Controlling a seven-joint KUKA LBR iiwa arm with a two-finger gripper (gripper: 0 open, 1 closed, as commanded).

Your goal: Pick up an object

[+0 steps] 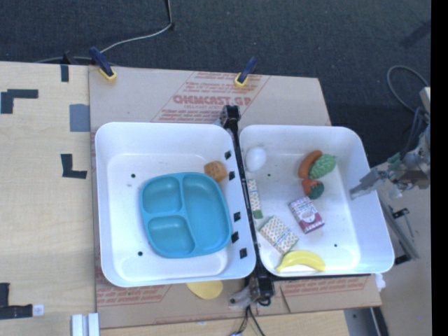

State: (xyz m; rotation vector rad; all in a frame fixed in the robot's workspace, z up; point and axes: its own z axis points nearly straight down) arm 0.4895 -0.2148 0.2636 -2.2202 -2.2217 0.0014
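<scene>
Gripper (364,185): I see it at the frame's right, over the right bin's outer rim; I cannot tell how its jaws stand.
Right bin (350,140): banana (302,261) lower edge, red carton (306,215) centre, patterned box (278,234) beside it, white ball (255,158) upper left.
Left bin (112,187): blue divided tray (185,213), brown chunk (215,170) above it.

Dark carpet floor (280,19); pale wood bench (42,208).
</scene>
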